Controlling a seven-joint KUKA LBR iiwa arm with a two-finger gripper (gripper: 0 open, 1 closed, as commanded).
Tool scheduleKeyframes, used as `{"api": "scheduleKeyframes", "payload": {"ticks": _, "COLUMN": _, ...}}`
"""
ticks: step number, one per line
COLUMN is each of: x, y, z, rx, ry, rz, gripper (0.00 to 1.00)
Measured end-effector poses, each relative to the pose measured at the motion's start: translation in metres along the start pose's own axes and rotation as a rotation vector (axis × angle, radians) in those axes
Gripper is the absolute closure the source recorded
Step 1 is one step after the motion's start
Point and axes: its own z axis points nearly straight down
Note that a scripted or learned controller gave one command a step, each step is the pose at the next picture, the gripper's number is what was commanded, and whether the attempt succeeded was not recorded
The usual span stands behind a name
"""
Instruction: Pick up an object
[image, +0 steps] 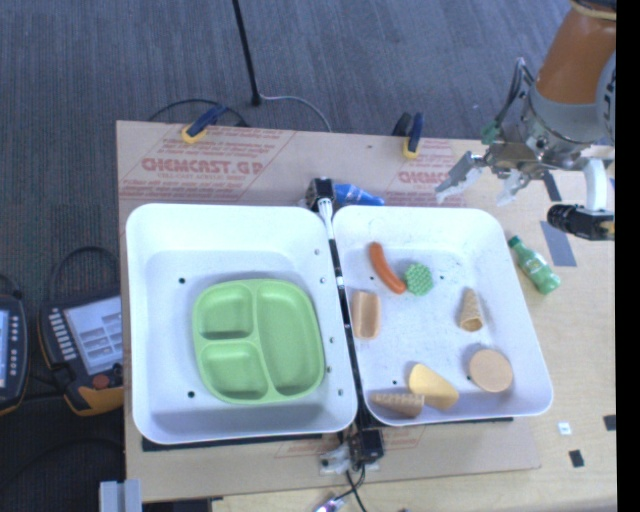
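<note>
Hovering with its fingers spread and nothing between them, the two-finger metal gripper (487, 180) hangs above the right white bin's (520, 285) far rim; an orange sausage-shaped toy (386, 268) lies below-left of it.

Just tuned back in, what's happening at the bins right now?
The gripper hangs above the bench beyond the far edge of the right bin, fingers open and holding nothing. Nothing has been picked yet. The sausage, green ball, cone, round biscuit and other food pieces lie in the right bin. The green divided plate sits in the left bin.
</note>
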Motion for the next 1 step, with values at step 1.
{"api": "scheduleKeyframes", "payload": {"ticks": 1, "x": 0.0549, "y": 0.0061, "z": 0.0768, "rx": 0.002, "ry": 0.001, "rz": -0.028, "gripper": 0.00}}
